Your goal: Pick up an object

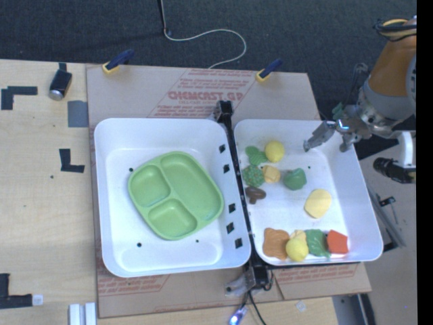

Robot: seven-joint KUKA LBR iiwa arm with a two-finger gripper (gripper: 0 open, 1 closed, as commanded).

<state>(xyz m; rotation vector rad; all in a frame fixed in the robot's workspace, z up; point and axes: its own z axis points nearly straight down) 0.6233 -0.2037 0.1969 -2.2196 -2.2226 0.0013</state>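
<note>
A: Gripper point(333, 137)?
B: Hovering over right bin point(352, 202), upper right corner. Jaws spread apart, gripping nothing.
A: Nearest object?
B: Yellow ball point(275, 151), lying left of jaws, well apart. Green plate point(176, 195) sitting in left bin point(111, 181).

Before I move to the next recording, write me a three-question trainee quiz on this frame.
1. True or false: the green divided tray lies in the left bin.
2. Multiple choice: the gripper is (A) over the far right part of the right bin, holding nothing, (B) touching the green tray, (C) clamped on the red block.
3. Fill in: the yellow ball sits in the ___ bin.

Key: 1 true; 2 A; 3 right.
</note>
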